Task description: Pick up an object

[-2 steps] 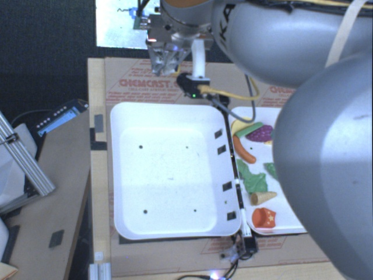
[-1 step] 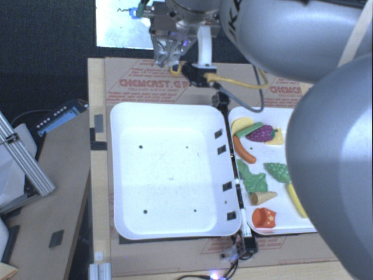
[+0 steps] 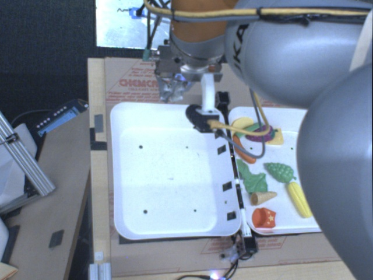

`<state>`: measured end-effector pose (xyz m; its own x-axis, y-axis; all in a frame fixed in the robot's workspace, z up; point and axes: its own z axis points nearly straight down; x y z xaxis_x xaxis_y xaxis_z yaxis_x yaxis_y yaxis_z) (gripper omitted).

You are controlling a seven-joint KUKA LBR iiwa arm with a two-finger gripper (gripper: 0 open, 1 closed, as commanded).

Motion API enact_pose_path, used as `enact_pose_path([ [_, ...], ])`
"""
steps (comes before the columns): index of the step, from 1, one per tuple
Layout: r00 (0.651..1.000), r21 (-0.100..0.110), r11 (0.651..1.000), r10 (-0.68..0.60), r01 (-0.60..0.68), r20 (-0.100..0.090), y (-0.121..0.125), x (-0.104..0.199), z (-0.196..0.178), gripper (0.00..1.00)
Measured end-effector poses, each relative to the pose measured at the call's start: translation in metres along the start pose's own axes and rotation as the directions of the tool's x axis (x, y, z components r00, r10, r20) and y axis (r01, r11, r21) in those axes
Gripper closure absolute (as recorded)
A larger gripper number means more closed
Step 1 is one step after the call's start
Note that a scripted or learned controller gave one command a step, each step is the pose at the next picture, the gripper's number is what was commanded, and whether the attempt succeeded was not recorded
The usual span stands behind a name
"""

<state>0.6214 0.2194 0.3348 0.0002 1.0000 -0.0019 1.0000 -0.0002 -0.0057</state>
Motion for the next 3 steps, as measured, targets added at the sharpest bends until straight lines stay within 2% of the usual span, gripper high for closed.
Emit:
enact_pose_path([
  [1,1.0,-0.013,1.0,-0.005,0.005,-0.004,0.049,0.015,-0.03,1.0],
  [3,1.0,-0.01,1.0,-0.007,0.007,-0.004,0.047,0.015,-0.084,1.0],
])
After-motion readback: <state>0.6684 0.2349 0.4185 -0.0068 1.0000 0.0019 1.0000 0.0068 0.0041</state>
